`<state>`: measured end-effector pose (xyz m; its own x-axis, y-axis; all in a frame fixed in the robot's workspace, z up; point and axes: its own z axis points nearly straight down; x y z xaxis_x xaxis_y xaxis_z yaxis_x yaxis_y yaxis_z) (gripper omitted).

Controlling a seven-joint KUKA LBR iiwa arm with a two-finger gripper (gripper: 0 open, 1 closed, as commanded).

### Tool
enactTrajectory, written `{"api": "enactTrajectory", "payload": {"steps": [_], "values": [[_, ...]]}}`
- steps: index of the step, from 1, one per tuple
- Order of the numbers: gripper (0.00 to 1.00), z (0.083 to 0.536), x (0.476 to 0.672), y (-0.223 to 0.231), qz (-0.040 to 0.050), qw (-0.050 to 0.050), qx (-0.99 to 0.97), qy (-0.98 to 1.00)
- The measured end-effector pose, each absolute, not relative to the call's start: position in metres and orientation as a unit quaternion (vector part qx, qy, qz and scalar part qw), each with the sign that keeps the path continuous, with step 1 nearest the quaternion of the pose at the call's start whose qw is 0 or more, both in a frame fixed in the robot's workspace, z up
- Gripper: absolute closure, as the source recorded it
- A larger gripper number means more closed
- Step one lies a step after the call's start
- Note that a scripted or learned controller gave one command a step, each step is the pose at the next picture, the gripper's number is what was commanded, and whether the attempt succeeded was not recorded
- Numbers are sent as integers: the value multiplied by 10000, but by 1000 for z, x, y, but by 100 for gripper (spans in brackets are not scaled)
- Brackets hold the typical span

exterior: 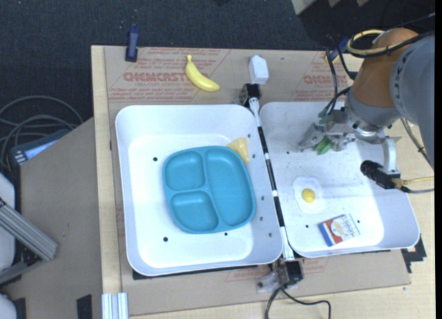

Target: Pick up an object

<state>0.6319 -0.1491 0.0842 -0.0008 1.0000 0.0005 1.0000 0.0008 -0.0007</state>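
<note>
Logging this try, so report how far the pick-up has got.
Done: the arm has reached into the right bin, and the gripper sits low at a green object. In hand: nothing I can confirm, since the grip on it is unclear. Left: lifting something out. The fried egg toy and small carton lie untouched there.

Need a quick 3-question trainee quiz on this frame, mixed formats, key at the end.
1. True or false: the blue divided plate lies in the left bin.
2. Which item lies outside both bins, on the bench top?
A. fried egg toy
B. banana
C. small red and blue packet
3. Fill in: the gripper is over the ____ bin, with a green item right at its tip.

Key:
1. True
2. B
3. right
</note>
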Motion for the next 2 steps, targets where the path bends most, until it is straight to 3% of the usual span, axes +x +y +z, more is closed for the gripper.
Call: {"api": "enactTrajectory", "payload": {"steps": [1,2], "values": [[0,85,667,-110,-5,-7,-7068,-7074],[100,96,668,-110,-8,-19,-7063,-7079]]}}
